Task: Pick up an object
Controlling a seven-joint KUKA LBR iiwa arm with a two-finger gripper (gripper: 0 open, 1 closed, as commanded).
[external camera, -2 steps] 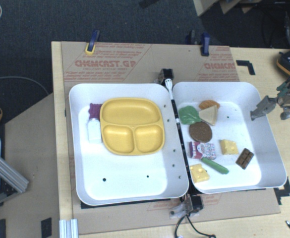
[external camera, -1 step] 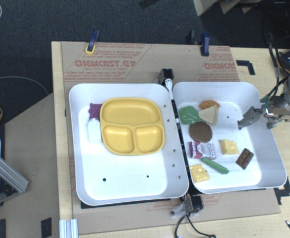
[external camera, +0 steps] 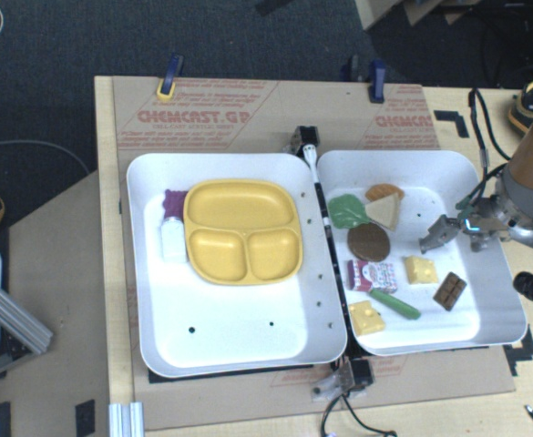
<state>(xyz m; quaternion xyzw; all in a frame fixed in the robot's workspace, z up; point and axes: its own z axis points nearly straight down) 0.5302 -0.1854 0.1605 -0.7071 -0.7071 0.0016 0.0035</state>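
My gripper [external camera: 441,232] hangs over the right bin [external camera: 498,321], near its right side, with nothing seen in it. Just below it lie a pale yellow cheese cube [external camera: 421,269] and a brown chocolate piece [external camera: 449,290]. To its left are a round brown cookie [external camera: 369,241], a tan bread wedge [external camera: 385,206] and a green leaf [external camera: 345,211]. Lower in the bin sit a pink packet [external camera: 374,276], a green bean pod [external camera: 395,304] and a second yellow cheese piece [external camera: 366,317].
The left bin [external camera: 239,340] holds a yellow divided plate [external camera: 243,230], with a purple item [external camera: 175,203] and a white item [external camera: 171,239] by its left edge. A black divider [external camera: 323,235] runs between the bins. The arm's body [external camera: 526,189] overhangs the right rim.
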